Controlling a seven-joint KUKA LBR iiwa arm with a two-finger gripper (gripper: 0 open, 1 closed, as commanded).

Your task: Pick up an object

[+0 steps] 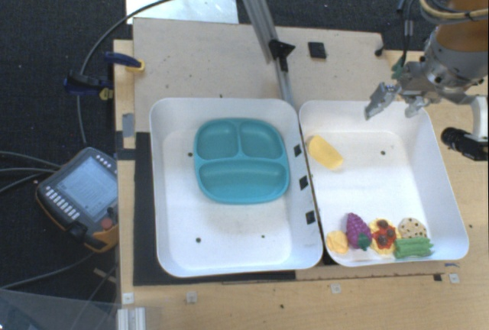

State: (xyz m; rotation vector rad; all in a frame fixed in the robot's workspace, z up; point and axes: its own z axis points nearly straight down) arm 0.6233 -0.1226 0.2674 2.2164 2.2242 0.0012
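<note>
The gripper (396,106) is being held above the far edge of the right bin (435,160), fingers spread apart with nothing between them. A yellow object (325,152) is lying near that bin's left wall. Toy foods (380,236) are clustered along its near edge. A teal divided plate (241,160) is resting in the left bin (172,198).

Two white bins sit side by side on the worktop (206,61). The left bin (176,237) carries a teal divided plate (241,161) towards its far half. In the right bin (439,176), a yellow piece (325,152) lies near the left wall, and a row of toy foods lines the near edge: purple grapes (356,229), a pizza slice (383,234), a cookie (412,228) and a green piece (413,247). The tool (396,103) hangs with its fingers spread over the right bin's far rim, holding nothing.
</note>
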